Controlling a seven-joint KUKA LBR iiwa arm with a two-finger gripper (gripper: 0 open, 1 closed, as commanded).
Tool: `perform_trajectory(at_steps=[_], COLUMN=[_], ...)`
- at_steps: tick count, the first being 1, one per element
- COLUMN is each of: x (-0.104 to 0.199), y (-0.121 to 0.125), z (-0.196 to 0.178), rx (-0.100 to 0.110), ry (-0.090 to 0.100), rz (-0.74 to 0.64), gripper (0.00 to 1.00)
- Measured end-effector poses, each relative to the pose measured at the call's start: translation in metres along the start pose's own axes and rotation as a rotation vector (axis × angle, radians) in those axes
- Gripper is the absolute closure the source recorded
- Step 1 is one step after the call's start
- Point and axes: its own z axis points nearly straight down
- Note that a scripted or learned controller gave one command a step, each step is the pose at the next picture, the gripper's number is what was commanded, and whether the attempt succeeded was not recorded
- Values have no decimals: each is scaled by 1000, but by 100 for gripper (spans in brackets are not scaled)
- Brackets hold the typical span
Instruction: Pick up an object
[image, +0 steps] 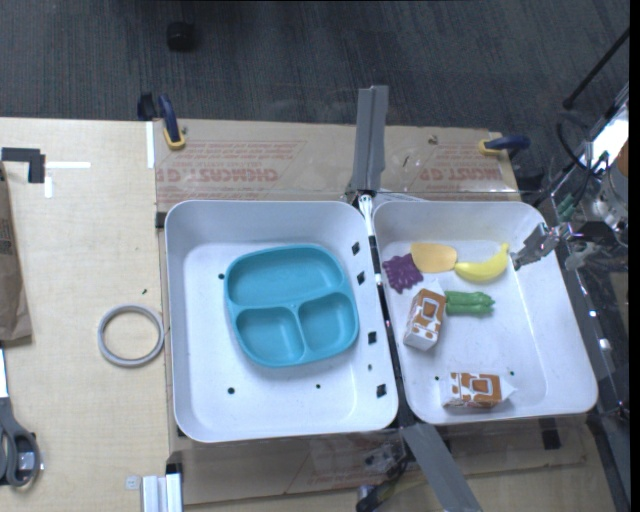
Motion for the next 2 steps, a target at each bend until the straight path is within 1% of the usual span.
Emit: perform_trajectory(at_steps=[1, 2], x=[10, 6], y=[37, 68], z=[100, 147], rx=[0, -2], ry=[1, -1], rz=[170, 95], gripper=[0, 0])
